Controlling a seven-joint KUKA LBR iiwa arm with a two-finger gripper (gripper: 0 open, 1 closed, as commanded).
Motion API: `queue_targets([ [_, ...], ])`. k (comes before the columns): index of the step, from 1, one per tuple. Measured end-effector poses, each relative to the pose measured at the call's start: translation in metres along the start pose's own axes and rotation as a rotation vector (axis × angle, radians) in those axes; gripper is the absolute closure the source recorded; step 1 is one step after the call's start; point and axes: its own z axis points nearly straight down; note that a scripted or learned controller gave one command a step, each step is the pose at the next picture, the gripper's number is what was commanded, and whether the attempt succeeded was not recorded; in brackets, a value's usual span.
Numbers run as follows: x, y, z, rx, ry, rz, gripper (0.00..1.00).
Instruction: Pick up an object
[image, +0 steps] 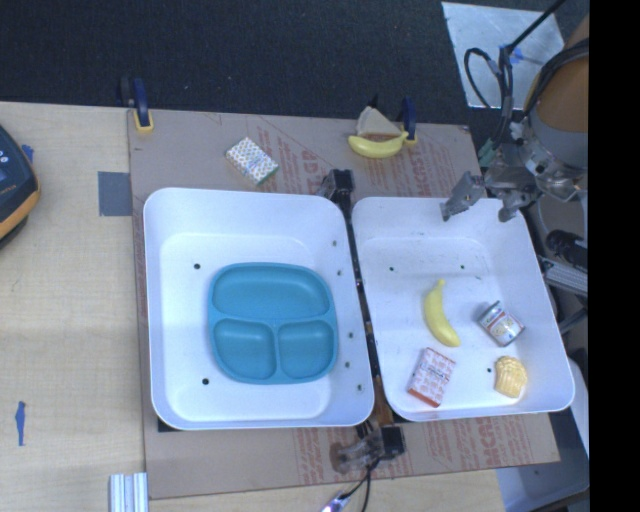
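The right bin (400, 225) holds a yellow banana (438, 314), a small tin can (499, 324) lying on its side, a red and white carton (431, 376) and a yellow corn-like toy (510, 377). My gripper (487, 199) hovers over the bin's far right corner, well away from all of them. Its two fingers (459, 197) are spread apart with nothing between them. In the left bin (175, 225) lies a blue divided plate (271, 321).
Outside the bins, at the back of the cardboard, lie a second banana (377, 146) and a small patterned packet (251, 159). A clamp (340, 184) sits between the bins' far corners. A dark device (14, 185) rests at the left edge of the bench.
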Motion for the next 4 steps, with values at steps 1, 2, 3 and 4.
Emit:
queue_targets([
  [1,-0.007,-0.016,0.110,0.002,0.000,0.000,0.00],
  [2,0.003,-0.052,0.161,0.002,0.000,0.000,0.00],
  [3,0.002,-0.052,0.150,0.002,-0.002,-0.003,1.00],
  [4,0.062,-0.074,0.060,-0.001,0.001,-0.001,1.00],
])
